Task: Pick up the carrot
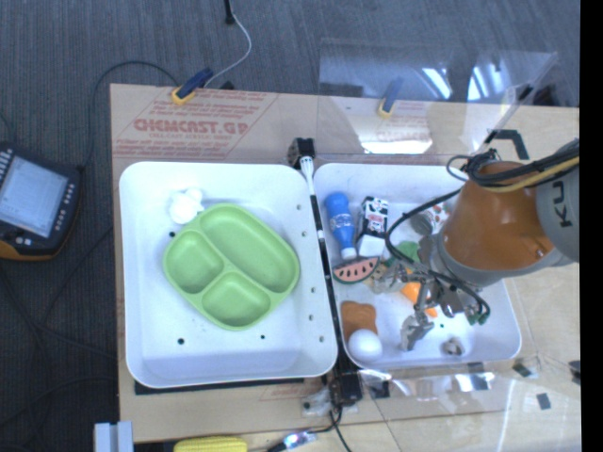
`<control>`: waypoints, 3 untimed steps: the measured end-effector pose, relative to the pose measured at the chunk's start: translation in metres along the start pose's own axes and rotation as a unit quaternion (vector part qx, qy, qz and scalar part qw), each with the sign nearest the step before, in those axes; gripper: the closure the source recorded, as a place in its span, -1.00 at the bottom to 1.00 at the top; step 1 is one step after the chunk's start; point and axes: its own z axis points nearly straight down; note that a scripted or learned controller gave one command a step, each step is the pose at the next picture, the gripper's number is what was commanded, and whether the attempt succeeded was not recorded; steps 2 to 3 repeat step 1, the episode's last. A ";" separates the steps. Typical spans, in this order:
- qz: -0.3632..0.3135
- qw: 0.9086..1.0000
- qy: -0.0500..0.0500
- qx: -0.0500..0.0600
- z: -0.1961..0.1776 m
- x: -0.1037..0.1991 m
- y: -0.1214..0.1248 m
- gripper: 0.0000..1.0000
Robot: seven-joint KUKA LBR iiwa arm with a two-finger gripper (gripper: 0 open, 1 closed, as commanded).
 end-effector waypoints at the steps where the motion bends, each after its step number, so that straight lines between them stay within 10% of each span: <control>1: 0.003 1.000 -0.004 0.001 -0.011 -0.003 0.000 1.00; 3: 0.003 1.000 -0.004 0.001 -0.011 -0.003 0.000 1.00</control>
